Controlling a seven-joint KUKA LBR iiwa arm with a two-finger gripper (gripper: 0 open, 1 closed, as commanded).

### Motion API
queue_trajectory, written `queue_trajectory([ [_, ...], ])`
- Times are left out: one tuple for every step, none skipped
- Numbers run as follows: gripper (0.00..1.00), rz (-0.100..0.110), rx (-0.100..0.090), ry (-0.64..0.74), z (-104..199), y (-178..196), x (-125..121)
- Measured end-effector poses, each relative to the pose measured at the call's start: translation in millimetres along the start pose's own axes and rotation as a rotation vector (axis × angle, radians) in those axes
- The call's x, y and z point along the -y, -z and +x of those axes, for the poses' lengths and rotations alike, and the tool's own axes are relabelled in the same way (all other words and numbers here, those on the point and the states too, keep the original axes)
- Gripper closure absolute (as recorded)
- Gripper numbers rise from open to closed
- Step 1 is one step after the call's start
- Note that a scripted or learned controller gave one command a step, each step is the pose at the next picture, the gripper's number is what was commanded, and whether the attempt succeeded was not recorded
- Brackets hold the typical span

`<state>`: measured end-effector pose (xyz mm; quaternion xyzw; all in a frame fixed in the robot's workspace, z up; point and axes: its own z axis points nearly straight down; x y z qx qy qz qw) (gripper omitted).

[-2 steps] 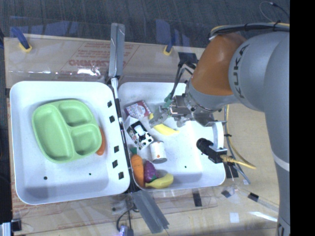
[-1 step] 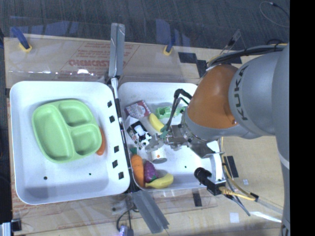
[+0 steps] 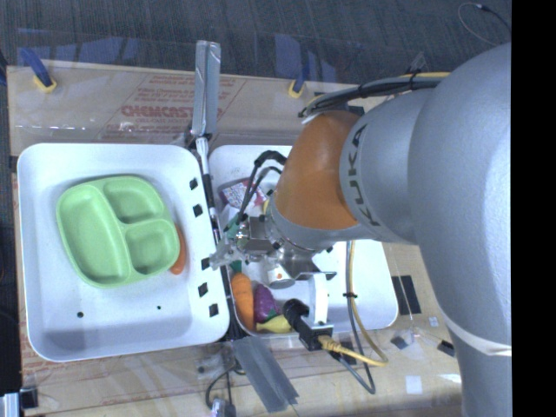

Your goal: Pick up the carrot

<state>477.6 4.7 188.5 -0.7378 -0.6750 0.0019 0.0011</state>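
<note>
While hemmed against the bin wall (image 3: 228, 298) — carrot (image 3: 243, 299) lies crowded.

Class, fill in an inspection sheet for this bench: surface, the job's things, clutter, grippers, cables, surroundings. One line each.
Surface: two white bins side by side, left bin, right bin.
Job's things: carrot in the right bin, near its left wall.
Clutter: green divided plate in the left bin; purple and yellow toys beside the carrot.
Grippers: gripper low over the right bin; jaws hidden.
Cables: yellow cable beside the wrist.
Surroundings: cardboard sheet behind the bins.
</note>
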Motion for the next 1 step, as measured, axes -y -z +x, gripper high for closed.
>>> queue_trajectory([
  [0.00,0.001,-0.001,0.113,-63.0,-0.2,-4.9],
])
